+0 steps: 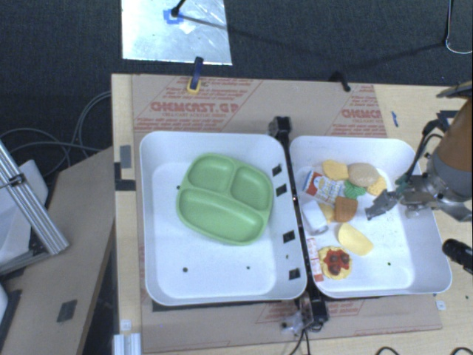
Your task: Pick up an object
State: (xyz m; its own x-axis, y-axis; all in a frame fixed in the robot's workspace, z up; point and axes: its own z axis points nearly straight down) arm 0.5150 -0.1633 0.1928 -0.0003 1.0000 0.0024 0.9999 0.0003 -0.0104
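Toy food pile in right bin: yellow piece at centre, pizza slice near front-left, bread roll and red-white packet toward back. End effector low over right bin, just right of pile; fingers apart, nothing between them. Green divided plate in left bin. Both bins on desk.
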